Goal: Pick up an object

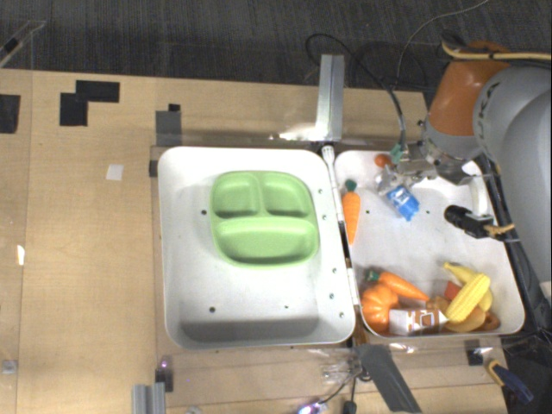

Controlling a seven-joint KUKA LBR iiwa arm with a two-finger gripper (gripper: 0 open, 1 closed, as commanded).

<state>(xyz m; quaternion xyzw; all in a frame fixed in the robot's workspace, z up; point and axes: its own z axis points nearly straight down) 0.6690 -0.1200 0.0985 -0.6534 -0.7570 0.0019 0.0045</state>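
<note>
My end effector (398,182) hung over the right bin (431,248); I could not tell its state. A blue object (403,203) lay just below it. I judged a straight, centred descent best.

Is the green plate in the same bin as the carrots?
No, the green plate lies in the left bin, while the carrots lie in the right bin.

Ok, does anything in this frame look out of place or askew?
One thing: a toy carrot leans against the right bin's left wall, apart from the toy food piled along the near edge. The green divided plate lies flat in the left bin.
</note>
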